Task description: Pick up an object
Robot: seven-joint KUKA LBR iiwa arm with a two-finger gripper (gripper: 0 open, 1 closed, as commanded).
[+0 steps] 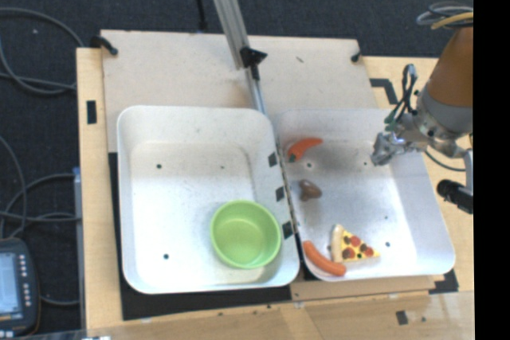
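The right bin holds an orange chili-shaped piece near its back left corner and a small brown lump just in front of it. An orange sausage and a pizza slice lie at the bin's front. A green bowl sits in the left bin at its front right. My gripper hangs over the back right part of the right bin, apart from all the objects, with nothing seen between its fingers.
A slanted metal rail runs from the top down to the gap between the bins. Cables lie on the dark floor to the left. The bench's bare top stretches behind the bins.
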